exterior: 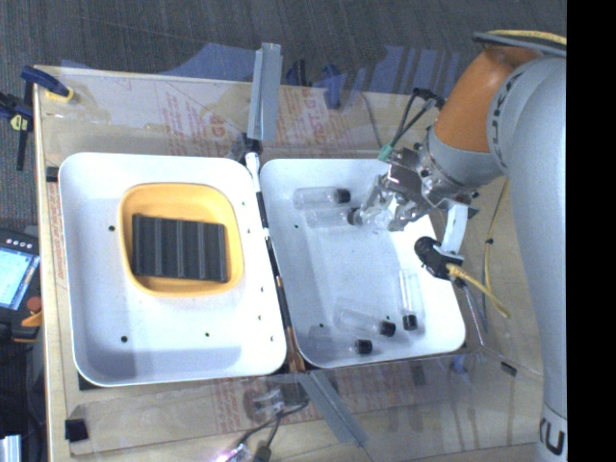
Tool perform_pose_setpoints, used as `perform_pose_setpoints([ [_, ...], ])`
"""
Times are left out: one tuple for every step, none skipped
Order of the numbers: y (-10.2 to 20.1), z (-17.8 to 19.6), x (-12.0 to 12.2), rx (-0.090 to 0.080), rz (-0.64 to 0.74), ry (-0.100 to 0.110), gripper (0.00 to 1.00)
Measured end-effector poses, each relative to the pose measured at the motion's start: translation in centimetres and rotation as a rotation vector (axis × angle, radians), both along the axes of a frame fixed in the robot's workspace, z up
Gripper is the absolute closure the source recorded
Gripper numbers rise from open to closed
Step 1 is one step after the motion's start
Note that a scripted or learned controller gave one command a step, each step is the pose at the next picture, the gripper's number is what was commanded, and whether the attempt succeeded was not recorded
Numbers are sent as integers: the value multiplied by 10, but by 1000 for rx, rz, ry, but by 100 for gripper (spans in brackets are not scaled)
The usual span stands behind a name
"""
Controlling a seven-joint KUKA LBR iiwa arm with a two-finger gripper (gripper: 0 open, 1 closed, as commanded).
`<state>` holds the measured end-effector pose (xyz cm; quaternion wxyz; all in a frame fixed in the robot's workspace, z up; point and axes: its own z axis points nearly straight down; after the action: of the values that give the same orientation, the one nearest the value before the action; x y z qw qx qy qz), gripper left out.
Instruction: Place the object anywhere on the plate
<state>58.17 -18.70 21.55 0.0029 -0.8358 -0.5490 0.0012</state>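
Yellow plate (183, 197), rounded, seated in the left bin (87, 258) on the surface, carrying a dark ribbed insert (181, 247) and none of the clear vials; placing therefore judged not yet done. Clear vials with black caps lie in the right bin (332, 287): one near the far wall (322, 197), one upright by the right wall (409, 301), others near the front (371, 327); the hand (385, 205) hovers low over the far right part of that bin, a glassy glint at its tip; whether it is clenched, released or grasping a vial cannot be told. Remaining, by judgement: a secure pick, carry across to the left bin, and release on the plate.
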Motion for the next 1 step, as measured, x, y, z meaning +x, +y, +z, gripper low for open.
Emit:
perform_pose_setpoints([
  [55, 9, 17, -2, 97, -2, 100],
])
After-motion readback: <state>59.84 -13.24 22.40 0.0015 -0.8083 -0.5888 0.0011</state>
